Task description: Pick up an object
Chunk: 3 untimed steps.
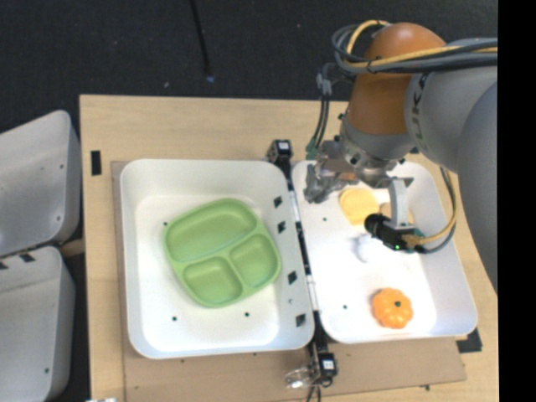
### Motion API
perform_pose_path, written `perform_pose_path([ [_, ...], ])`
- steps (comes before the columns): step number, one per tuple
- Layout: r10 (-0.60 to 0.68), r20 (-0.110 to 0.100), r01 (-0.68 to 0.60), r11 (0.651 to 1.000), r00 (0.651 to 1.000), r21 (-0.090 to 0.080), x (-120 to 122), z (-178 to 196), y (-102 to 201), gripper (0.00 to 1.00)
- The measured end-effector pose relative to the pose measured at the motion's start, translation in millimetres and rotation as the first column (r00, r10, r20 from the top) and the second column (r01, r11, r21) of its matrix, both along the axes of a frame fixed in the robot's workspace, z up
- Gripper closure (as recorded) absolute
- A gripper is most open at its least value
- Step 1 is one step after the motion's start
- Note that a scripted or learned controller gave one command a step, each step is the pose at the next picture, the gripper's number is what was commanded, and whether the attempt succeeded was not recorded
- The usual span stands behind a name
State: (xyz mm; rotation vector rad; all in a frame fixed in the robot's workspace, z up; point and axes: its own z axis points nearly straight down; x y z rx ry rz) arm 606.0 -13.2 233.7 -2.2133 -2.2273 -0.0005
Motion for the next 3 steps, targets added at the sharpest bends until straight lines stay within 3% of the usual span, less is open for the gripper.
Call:
perform_pose_path([
  [2, 0.000, -0.001, 0.000, 1.000, 1.000, 0.000, -24.2, -4.8, 89.3, 1.00],
  [3, -0.004, 0.000, 0.004, 1.000, 1.000, -0.001, -23.6, -4.6, 86.9, 0.00],
])
